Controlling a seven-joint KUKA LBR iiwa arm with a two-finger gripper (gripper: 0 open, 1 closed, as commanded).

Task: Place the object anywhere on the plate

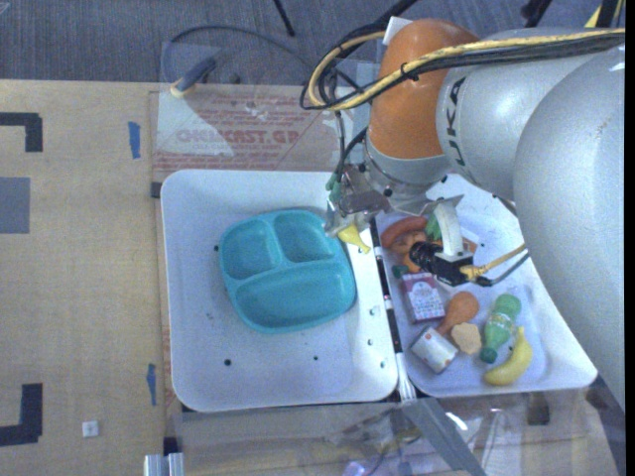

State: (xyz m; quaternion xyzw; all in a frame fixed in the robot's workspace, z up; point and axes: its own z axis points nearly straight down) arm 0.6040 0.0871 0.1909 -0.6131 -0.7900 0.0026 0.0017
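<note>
A blue divided plate (285,269) with three compartments lies in the left white bin (198,345). The gripper (347,216) hangs from the orange-banded wrist just off the plate's right rim, at the wall between the two bins. A small yellow object (354,235) shows right under the gripper's tip, beside the plate's upper right corner. Whether that yellow piece is held between the fingers cannot be made out.
The right bin (556,360) holds several toy foods: a banana (507,362), a green bottle (499,322), an orange piece (459,308), a small box (424,297), a can (433,348). The big grey arm covers the upper right.
</note>
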